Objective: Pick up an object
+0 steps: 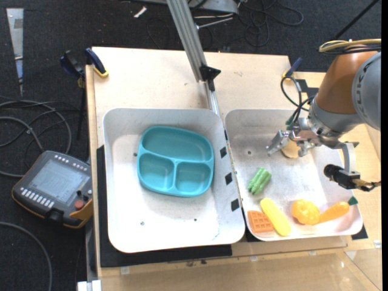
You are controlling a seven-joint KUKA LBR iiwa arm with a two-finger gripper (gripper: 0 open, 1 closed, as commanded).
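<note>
The right bin [242, 132] holds several toy foods. A green pod [259, 180] lies near its middle. Along the front wall sit an orange waffle piece [260, 222], a yellow corn cob [275, 216], a yellow pepper [305, 211] and an orange carrot [335, 211]. My gripper [291, 142] hangs low over the bin's back right part, right over a small tan object [291, 151] that it partly hides. I cannot see whether that object is in its grasp.
The left bin [121, 180] holds a teal three-compartment tray [176, 160]. A slanted metal pole [188, 29] runs down to the bins' shared back edge. A black cable loops beside the arm at the right bin's back right corner.
</note>
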